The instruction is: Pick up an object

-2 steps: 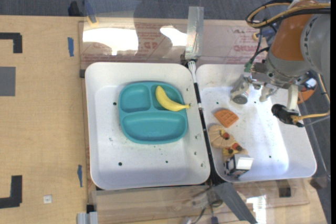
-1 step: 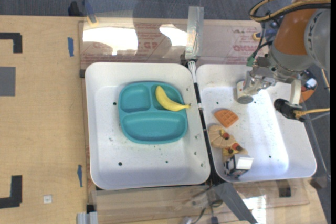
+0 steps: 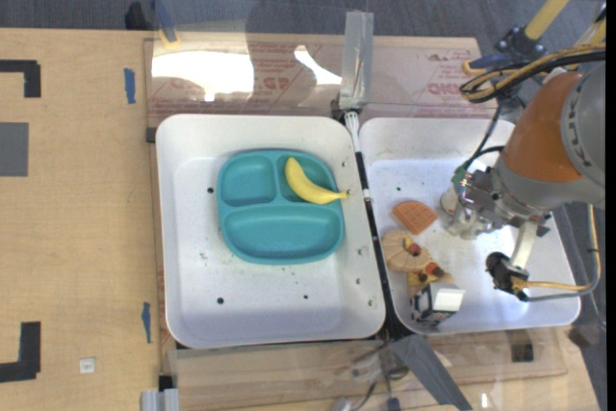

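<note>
In the right bin [image 3: 549,303] lie several small items: an orange-brown flat piece [image 3: 416,215], a tan piece with red spots [image 3: 404,251], a small yellow and dark item [image 3: 424,276] and a white block [image 3: 445,299]. My gripper [image 3: 466,218] hangs low over the middle of this bin, just right of the orange-brown piece. The grey arm with its orange band [image 3: 539,149] rises behind it to the right.
The left bin [image 3: 183,236] bears a teal divided plate [image 3: 279,231] with a yellow banana [image 3: 310,185] in its upper right compartment. A black and yellow cable [image 3: 525,286] loops over the right bin's right side. A clear panel [image 3: 289,63] stands behind the bins.
</note>
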Available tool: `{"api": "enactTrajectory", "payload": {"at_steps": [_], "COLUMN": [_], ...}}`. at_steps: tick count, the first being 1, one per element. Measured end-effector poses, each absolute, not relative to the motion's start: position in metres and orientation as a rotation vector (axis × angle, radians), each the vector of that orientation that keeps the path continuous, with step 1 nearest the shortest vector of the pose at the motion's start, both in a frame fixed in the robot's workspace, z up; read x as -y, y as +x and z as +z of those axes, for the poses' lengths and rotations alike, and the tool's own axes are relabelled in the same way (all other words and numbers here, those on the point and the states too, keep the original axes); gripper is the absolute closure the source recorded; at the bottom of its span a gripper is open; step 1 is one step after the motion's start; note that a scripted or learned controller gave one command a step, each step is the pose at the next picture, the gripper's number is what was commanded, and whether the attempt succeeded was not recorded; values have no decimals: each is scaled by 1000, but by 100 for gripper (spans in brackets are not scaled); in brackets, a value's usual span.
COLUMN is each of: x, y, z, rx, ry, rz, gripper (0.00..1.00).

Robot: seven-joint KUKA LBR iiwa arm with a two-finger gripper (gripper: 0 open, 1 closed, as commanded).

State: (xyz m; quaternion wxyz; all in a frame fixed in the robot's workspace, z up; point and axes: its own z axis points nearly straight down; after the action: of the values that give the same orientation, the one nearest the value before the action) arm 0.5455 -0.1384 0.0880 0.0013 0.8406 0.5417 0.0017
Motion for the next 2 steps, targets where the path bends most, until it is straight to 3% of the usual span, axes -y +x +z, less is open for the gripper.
{"api": "enactTrajectory", "payload": {"at_steps": [1, 2], "x": [92, 92], "y": [513, 570], "z": [89, 88], "rx": [-749, -320], "ry": [3049, 3125], "rz": [13, 5], "gripper": [100, 100]}}
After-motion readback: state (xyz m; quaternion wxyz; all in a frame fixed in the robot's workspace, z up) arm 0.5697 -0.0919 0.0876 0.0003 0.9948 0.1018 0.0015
